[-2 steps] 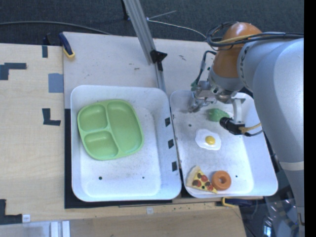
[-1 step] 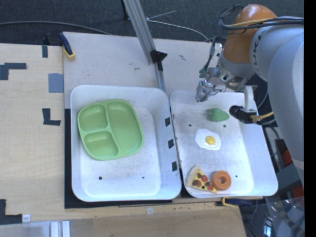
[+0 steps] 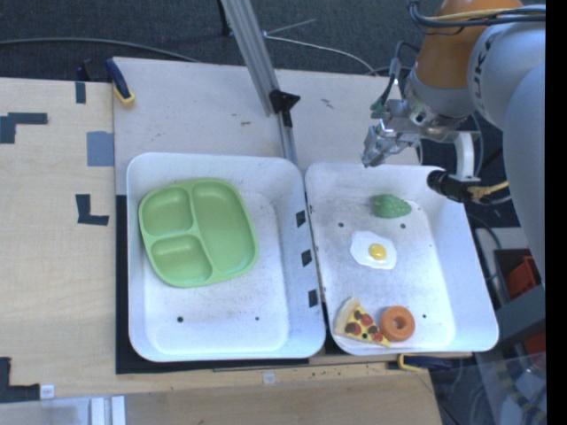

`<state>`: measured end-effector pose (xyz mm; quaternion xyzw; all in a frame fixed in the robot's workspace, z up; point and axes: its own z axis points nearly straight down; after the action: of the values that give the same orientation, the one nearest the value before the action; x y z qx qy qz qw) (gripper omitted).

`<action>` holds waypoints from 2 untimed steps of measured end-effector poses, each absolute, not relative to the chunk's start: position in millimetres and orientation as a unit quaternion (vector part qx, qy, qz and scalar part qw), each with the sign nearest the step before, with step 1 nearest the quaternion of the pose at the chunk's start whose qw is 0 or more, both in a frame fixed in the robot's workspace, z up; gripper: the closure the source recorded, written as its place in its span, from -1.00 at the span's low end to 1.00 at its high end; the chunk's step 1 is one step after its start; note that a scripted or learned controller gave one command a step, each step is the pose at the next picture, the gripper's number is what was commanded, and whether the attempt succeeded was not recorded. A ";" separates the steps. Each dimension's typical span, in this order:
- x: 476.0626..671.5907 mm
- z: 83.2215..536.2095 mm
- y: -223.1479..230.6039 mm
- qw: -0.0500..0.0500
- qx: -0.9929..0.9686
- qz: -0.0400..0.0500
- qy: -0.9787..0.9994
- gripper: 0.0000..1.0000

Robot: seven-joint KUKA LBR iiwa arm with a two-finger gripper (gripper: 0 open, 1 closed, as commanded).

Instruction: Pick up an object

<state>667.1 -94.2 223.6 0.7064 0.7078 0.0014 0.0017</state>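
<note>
Presently, nothing is lifted: every object lies on a bin floor and the pick is, by this view, not yet begun.

Item 1. Gripper [image 3: 374, 154], metallic, small; hangs over the far rim of the right bin [image 3: 461, 282], above and apart from the contents. Nothing shows between its tips. Whether it is released or clenched cannot be told at this size.

Item 2. Green lump [image 3: 391, 206], soft-looking, irregular, leafy or knobbly surface; lies in the far part of the right bin, the nearest object to the gripper and the likeliest candidate.

Item 3. Fried egg [image 3: 374, 252], toy, flat, glossy white with a domed yellow yolk; mid-bin, just nearer than the green lump.

Item 4. Pizza slice [image 3: 358, 321], toy, flat wedge, yellow with red spots; near left corner of the right bin.

Item 5. Doughnut [image 3: 398, 323], toy, orange-brown ring, smooth; just beside the pizza slice, possibly touching.

Item 6. Green tray [image 3: 197, 231], rigid plastic, three compartments, rounded corners, matte; lies in the left bin [image 3: 266, 326].

Both bins: shallow, white, scuffed and speckled.

Remaining, by judgement: descent onto one object, closure, lift. Flat pieces look harder to grip than the lump.
</note>
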 end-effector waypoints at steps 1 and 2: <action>667.8 248.3 -93.7 0.001 0.707 0.001 0.708 1.00; 674.5 251.7 -43.8 0.000 0.705 0.000 0.709 1.00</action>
<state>674.5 -43.8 251.7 0.7051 0.7091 0.0002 -0.0004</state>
